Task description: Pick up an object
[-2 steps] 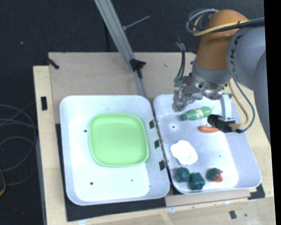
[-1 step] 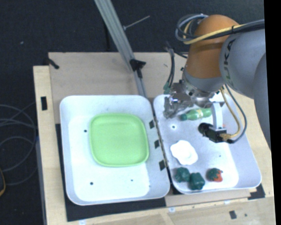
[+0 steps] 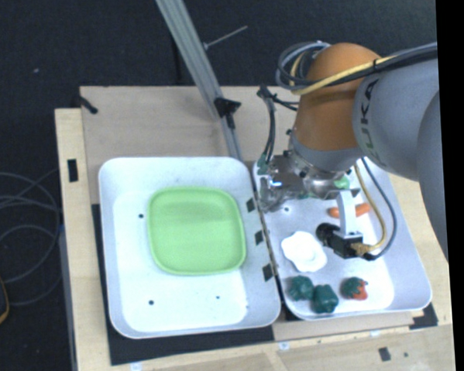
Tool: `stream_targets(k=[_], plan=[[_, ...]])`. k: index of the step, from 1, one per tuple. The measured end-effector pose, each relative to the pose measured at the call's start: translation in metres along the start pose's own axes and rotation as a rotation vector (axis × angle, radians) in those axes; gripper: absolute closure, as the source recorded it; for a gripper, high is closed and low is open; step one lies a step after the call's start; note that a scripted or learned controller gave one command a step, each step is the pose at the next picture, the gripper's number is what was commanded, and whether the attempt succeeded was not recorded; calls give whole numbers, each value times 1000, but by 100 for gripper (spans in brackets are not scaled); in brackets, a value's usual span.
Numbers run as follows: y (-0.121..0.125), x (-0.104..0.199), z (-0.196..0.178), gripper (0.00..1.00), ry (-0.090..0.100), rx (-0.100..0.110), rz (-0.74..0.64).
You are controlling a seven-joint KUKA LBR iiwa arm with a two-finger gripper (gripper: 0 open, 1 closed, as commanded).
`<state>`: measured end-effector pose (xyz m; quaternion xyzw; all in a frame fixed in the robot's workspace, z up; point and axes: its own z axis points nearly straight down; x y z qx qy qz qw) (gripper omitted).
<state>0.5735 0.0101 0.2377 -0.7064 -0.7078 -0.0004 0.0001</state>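
Right bin [image 3: 408, 288], nearest rim: two dark green lumps [image 3: 302, 287] [image 3: 325, 298] sit just beside each other, with a small red piece with a green top [image 3: 354, 288] near them on the right. None of the three shows a clear long axis. Behind them a white crumpled object [image 3: 304, 249] lies near the bin's middle, with bare floor between it and the left wall. Farther back, an orange piece [image 3: 360, 210] lies with its long axis across the bin, partly hidden by a black fitting [image 3: 337, 239] and its cables. My fingers [image 3: 272, 185] are low at the far left corner of this bin, close against the wall it shares with the left bin [image 3: 129, 302]; I cannot tell whether they are open or closed, and nothing shows between them. My wrist, with its orange band [image 3: 340, 98], leans in over the bin's far end. A light green plate [image 3: 195, 229] lies flat in the left bin on the counter [image 3: 85, 336].
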Motion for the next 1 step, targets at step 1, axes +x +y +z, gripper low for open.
stream_targets(k=[1], plan=[[-30,36,7,100,0,1,0]])
